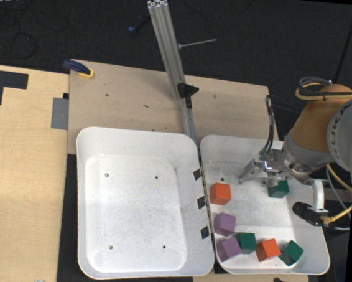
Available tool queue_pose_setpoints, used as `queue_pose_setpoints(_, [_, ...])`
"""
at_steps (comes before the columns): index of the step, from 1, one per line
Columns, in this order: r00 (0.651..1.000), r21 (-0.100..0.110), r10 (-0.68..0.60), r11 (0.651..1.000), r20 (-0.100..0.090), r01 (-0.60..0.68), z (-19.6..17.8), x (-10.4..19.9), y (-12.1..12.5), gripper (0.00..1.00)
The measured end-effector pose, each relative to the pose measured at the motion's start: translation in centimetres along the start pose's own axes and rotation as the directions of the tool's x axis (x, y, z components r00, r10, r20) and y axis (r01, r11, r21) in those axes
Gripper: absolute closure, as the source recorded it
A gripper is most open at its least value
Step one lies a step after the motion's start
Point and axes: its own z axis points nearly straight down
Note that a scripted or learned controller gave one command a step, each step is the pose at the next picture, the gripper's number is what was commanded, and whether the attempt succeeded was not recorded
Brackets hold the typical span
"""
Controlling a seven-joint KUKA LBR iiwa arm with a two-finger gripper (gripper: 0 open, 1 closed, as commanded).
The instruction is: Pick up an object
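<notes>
The end effector (pixel 265 172) hovers with fingers spread, gripping nothing, in the right bin (pixel 237 151) toward the desk's far-right edge; it should centre over the adjacent green cube (pixel 278 190) before closing.

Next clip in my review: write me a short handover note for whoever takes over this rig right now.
Gripper: low over the right bin, upper part; whether open or shut is not readable from this view. Nothing visibly held.
Blocks, all in the right bin: one green block just beside the gripper; orange block near the divider; two purple blocks, two more green and another orange clustered at the near edge.
Left bin: holds no blocks.
Done: arm has reached the bin.
Left: grasp and lift a block; the nearby green one looks likeliest.
</notes>
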Motion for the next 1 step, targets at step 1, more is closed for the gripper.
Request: queue_pose_setpoints(1, [1.0,-0.007,0.003,1.0,0.002,-0.003,2.53,0.06,0.04,0.0])
